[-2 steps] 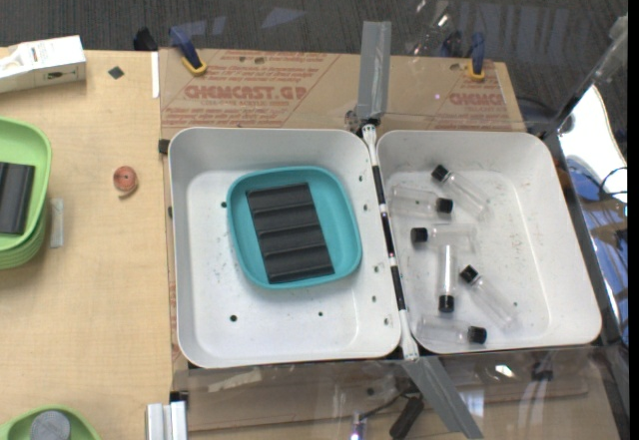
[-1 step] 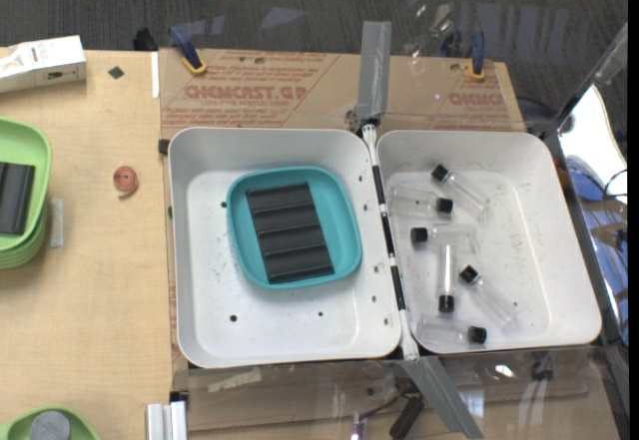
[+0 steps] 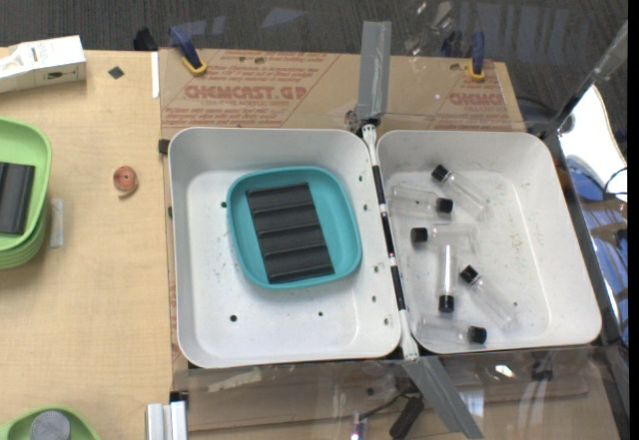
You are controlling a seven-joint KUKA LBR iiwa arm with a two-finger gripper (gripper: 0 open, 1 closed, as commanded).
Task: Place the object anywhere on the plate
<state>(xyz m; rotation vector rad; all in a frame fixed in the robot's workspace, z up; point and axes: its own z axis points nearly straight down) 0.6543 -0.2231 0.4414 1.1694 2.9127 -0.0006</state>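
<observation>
A teal square plate [image 3: 342,233] with rounded corners lies in the middle of the left white bin [image 3: 205,313]. A black ridged block [image 3: 290,231] rests on the plate and covers most of its floor. Several clear tubes with black caps lie scattered in the right white bin [image 3: 544,303]. One tube [image 3: 445,280] lies lengthwise near that bin's centre, another [image 3: 440,175] sits near its far side, and a third [image 3: 475,334] lies close to the near wall.
A grey divider bar [image 3: 374,69] stands behind the seam between the bins, on cardboard [image 3: 260,89]. On the wooden bench at the left are a green tray [image 3: 22,199], a small red disc [image 3: 124,179] and a white box [image 3: 42,61].
</observation>
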